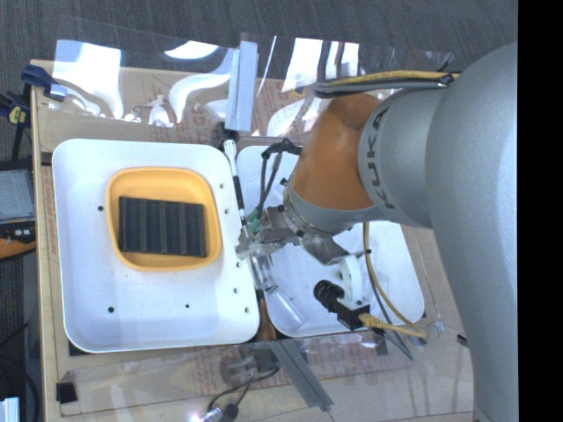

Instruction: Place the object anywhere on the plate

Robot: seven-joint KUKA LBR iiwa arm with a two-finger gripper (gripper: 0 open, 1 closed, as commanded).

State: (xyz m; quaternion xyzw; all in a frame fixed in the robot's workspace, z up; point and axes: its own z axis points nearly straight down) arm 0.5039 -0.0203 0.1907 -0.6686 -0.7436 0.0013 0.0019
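A yellow plate (163, 183) with a dark ribbed insert lies in the left white bin (88, 297). My gripper (257, 255) hangs low over the left edge of the right bin (290, 319), close to the divide between the two bins. The grey arm and its orange band (339, 161) cover most of the right bin, so what lies under them is hidden. I cannot make out any object at the gripper's tip.
A black connector and yellow cable (352, 310) hang off the wrist over the right bin's near side. Clear plastic sheeting and a metal upright (242, 82) stand behind the bins. Bracket hardware (264, 363) lies along the bench's front edge.
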